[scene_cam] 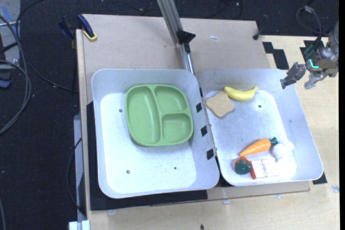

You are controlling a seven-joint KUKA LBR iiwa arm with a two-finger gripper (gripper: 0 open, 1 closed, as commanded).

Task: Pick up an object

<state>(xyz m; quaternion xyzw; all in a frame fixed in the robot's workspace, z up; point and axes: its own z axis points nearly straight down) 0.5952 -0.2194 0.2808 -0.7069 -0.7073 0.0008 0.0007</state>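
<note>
Even overhead light, soft grainy focus, faint glare on white bins [108, 116]

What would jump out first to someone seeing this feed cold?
The green divided plate in the left bin stands out most. Next, the right bin holds a banana beside a slice of bread at its far end, and a carrot above a small red-and-white carton at its near end. The gripper hangs beyond that bin's far right corner.

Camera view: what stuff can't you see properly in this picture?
- Gripper: small and blurred at the right edge, which cuts off the arm.
- Box label: too small to read.
- White thing beside the carrot: too blurred to name.
- Small item by the box: unclear.
</note>
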